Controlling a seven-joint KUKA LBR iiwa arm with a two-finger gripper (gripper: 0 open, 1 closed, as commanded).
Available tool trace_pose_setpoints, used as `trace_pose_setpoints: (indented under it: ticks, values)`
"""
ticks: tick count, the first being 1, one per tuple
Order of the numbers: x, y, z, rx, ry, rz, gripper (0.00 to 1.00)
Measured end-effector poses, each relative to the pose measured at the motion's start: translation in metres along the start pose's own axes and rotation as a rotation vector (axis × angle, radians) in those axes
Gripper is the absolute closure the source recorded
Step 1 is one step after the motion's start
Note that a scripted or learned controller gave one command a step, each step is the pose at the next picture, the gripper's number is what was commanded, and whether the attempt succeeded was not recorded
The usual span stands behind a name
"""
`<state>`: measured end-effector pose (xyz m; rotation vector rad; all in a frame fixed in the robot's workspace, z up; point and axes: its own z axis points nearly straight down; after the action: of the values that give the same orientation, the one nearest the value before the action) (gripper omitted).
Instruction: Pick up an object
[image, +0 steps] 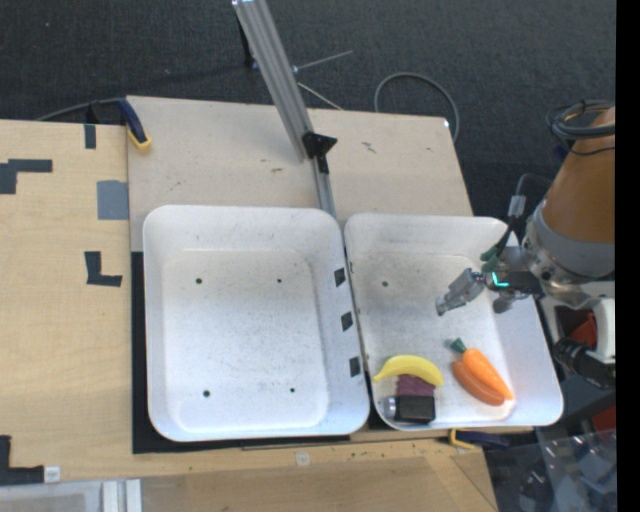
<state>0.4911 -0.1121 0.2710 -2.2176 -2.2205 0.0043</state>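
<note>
Wooden bench (250, 165) bears left bin (240, 225) and right bin (420, 228)

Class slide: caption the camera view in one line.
Gripper over the right bin, above a banana and carrot.

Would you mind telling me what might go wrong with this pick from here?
1. The banana, the dark block and the carrot crowd the right bin's near edge; the pincer may nudge a neighbour.
2. The banana touches the block, so both might lift or slip.
</note>
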Motion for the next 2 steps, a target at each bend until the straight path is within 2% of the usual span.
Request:
trace_pose_setpoints:
  ticks: [1,2]
  values:
    - [0.0,0.001,-0.002,-0.003,0.0,-0.001,0.0]
    - [-0.004,0.009,0.05,0.002,0.0,0.001,0.0]
